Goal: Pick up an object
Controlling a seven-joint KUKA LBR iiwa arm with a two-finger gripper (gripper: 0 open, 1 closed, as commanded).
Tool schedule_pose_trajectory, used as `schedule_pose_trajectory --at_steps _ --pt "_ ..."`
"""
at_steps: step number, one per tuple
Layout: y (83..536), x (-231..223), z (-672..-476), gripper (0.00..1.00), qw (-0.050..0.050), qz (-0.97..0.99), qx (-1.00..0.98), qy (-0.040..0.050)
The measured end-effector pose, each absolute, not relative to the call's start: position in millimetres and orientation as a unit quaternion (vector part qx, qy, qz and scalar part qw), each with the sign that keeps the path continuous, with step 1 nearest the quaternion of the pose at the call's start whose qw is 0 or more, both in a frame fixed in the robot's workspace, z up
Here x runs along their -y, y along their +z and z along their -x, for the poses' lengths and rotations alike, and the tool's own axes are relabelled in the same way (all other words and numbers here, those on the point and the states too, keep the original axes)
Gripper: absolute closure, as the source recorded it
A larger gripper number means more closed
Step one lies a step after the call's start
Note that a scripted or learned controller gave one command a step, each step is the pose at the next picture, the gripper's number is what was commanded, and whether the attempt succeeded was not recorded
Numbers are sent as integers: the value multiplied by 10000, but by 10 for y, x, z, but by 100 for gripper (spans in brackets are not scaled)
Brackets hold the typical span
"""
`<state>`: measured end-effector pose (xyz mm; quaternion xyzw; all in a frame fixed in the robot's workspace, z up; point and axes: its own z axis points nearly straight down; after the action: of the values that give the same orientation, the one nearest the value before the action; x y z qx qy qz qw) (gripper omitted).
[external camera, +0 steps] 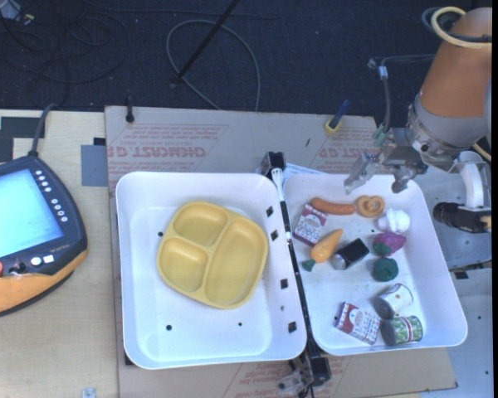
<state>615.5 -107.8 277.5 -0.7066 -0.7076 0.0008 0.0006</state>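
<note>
My gripper hangs over the far rim of the right bin, its two fingers spread open with nothing between them. Just below it lie an orange sausage, a tan pretzel ring and a white lump. Further into the bin are a carrot, a red-and-white carton, a black-and-silver piece, a purple item and a green ball. Near the front sit a grey can, a green can and a red packet.
The left bin holds a yellow divided plate. A teach pendant lies on the bench at the far left. Cables trail across the dark floor behind the bins. A divider clamp joins both bins at the back.
</note>
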Motion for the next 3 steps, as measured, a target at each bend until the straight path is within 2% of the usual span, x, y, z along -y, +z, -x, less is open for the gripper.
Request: schedule_pose_trajectory --at_steps 1,2,3 --pt "1842 953 -6041 0 25 7071 7071 18" --pt "1035 1077 -5923 0 10 7078 7064 4" --pt "873 937 -5635 0 17 7084 7058 8"
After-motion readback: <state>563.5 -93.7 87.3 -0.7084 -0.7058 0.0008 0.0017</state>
